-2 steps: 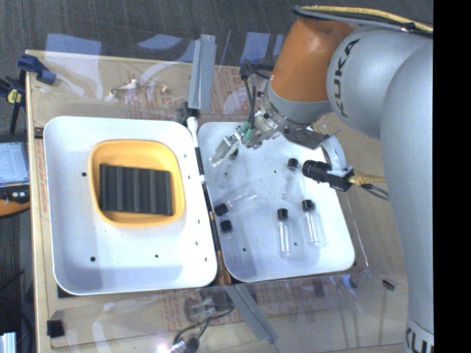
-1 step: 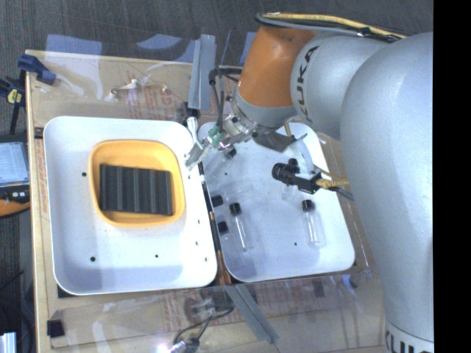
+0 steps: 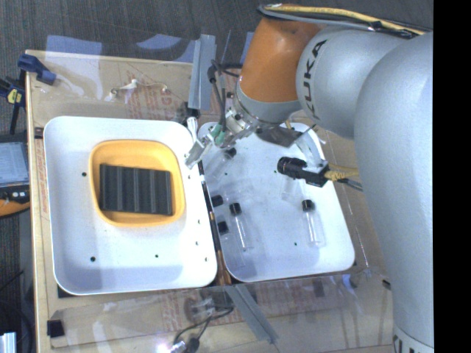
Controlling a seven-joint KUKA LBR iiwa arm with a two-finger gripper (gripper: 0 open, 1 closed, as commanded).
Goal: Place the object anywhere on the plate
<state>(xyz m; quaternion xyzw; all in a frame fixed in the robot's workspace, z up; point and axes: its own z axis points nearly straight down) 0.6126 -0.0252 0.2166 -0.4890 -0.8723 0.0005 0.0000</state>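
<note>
Yellow plate (image 3: 136, 153) (dark ribbed centre) lies flat in left bin; clear black-capped vial (image 3: 239, 223) lies in right bin.

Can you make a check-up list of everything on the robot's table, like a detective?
Surface: wooden bench bearing two shallow white bins, the left bin and the right bin, side by side.
Job's things: yellow rounded-square plate in the left bin, with a dark ribbed insert on it; clear plastic vials with black caps lying in the right bin.
Clutter: clear plastic scraps on the bench behind the left bin.
Grippers: the hand sits over the gap between the bins, by the right bin's far left corner; whether it holds anything cannot be told.
Cables: yellow cable beside the arm.
Surroundings: dark floor; blue clamp at the bench's left edge.
</note>
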